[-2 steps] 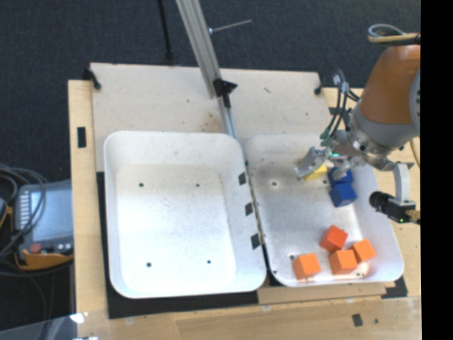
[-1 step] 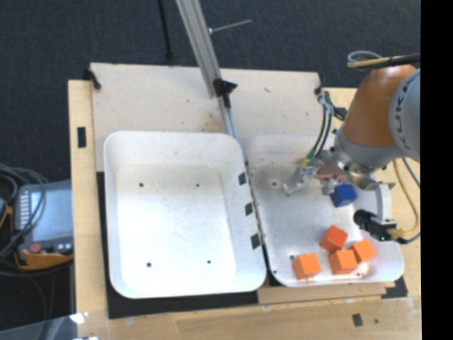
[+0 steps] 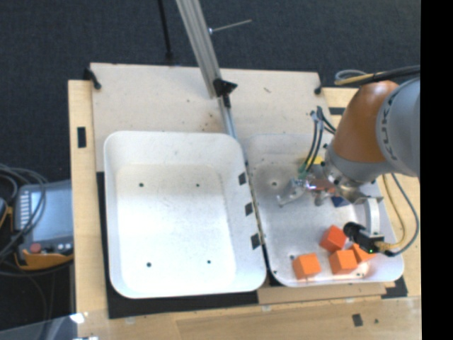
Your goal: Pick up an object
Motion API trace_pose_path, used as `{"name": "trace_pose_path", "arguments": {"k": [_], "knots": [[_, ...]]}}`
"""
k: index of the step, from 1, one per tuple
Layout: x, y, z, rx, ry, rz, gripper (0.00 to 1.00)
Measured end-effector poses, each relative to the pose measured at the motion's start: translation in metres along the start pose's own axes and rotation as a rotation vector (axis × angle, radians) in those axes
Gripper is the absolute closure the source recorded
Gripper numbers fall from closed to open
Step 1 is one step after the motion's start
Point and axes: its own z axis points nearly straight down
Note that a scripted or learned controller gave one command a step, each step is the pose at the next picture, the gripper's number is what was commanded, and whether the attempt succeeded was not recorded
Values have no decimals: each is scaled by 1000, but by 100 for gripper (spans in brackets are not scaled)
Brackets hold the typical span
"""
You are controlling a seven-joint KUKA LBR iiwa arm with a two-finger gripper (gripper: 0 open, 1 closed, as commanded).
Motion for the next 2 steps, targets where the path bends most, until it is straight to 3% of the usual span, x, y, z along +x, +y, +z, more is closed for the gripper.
{"name": "trace_pose_path", "arguments": {"k": [1, 2], "knots": [[-2, 1, 44, -6, -1, 0, 0], [-2, 2, 31, -12, 1, 7, 100]]}}
